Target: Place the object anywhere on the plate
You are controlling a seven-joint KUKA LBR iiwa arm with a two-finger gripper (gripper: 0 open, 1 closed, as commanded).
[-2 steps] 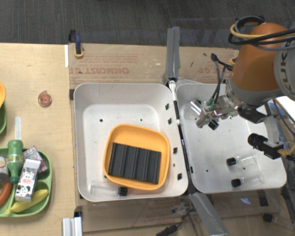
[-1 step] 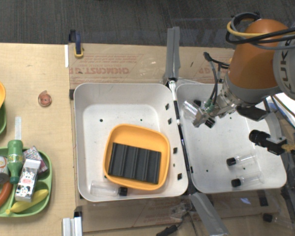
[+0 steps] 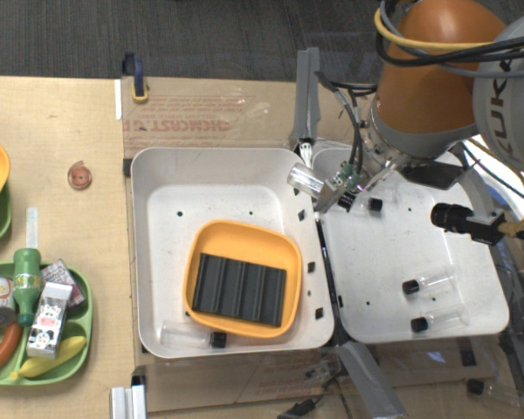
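Arm reaches in from the right. The gripper (image 3: pixel 334 197) hangs low over the inner wall where the two bins meet, at the upper left corner of the right bin (image 3: pixel 472 317). You cannot tell how the jaws stand: wiring and the wrist body crowd them.

A clear vial (image 3: pixel 303 180) lies tilted just beside the gripper tip, on its left, above the rim between the bins. Whether it is gripped or merely touching, you cannot tell.

The plate (image 3: pixel 240 234), orange-yellow with rounded corners, sits in the left bin (image 3: pixel 157 199), toward its lower middle. A black ridged block (image 3: pixel 240 288) lies flat on the plate, inside its rim. A second clear vial (image 3: pixel 190 336) with a black cap lies on the bin floor, just beside the plate's lower edge.

In the right bin, two more capped vials (image 3: pixel 425 284) (image 3: pixel 430 321) lie near the lower right, apart from each other. A small black cap (image 3: pixel 375 204) lies near the gripper.

On the counter (image 3: pixel 61 112), well to the left, you see a green tray (image 3: pixel 74 352) of toy food.
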